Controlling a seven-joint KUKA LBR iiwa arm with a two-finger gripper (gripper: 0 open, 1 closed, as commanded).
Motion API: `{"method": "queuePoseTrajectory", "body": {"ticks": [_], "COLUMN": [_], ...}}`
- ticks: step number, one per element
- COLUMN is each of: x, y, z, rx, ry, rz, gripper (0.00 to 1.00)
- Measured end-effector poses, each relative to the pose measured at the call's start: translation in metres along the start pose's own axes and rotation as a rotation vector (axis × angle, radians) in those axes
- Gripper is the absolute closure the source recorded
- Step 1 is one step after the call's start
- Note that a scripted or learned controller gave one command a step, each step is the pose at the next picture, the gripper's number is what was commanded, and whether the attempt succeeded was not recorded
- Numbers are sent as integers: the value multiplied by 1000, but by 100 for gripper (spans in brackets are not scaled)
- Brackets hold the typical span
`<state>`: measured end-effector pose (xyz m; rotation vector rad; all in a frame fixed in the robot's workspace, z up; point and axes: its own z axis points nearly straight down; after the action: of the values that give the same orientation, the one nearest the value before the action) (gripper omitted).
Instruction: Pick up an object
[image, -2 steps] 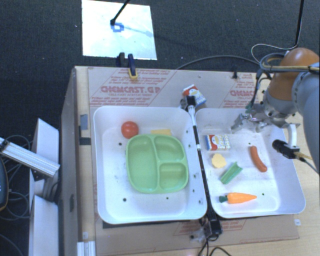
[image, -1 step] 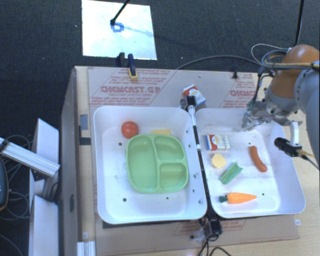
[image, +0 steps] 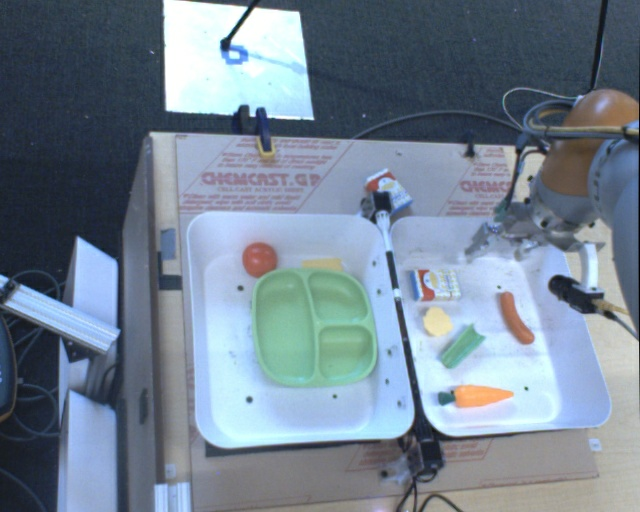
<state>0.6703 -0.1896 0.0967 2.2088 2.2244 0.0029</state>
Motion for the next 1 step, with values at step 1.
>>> {"method": "queuePoseTrajectory", "body": {"ticks": [1], "x": [-1], "y": [1], "z": [-11], "rx": [-4], "ry": [-1], "rz": [-2], "gripper": [100]}}
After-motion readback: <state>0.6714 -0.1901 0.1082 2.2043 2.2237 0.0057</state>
